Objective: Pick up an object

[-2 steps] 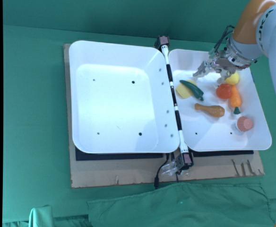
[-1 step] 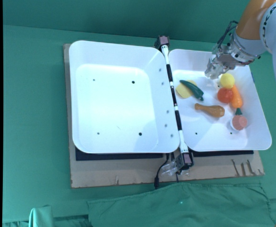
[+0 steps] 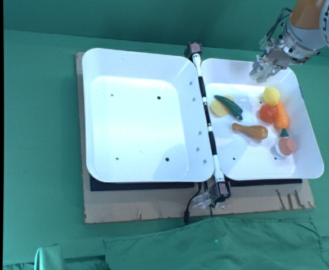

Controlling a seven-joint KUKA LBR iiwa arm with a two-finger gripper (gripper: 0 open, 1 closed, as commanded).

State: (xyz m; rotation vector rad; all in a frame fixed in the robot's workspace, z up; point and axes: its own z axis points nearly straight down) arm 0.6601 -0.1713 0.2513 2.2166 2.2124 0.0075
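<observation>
The right bin (image 3: 249, 162) holds several toy foods. A yellow lemon (image 3: 271, 95) lies near its far right side, with an orange-red tomato (image 3: 267, 113) and a carrot (image 3: 282, 118) just below it. A brown gourd-shaped piece (image 3: 251, 131) lies in the middle, a dark green pepper (image 3: 229, 106) rests over a yellow slice (image 3: 217, 108), and a pink-and-white piece (image 3: 286, 146) sits at the right. My gripper (image 3: 262, 72) hangs over the bin's far edge, just above the lemon, with nothing seen between its fingers.
The left bin (image 3: 136, 167) stands beside the right one, with a striped divider bar (image 3: 205, 108) between them. Both rest on a cardboard sheet (image 3: 153, 210) on the green bench. Rumpled green cloth (image 3: 215, 243) lies at the front.
</observation>
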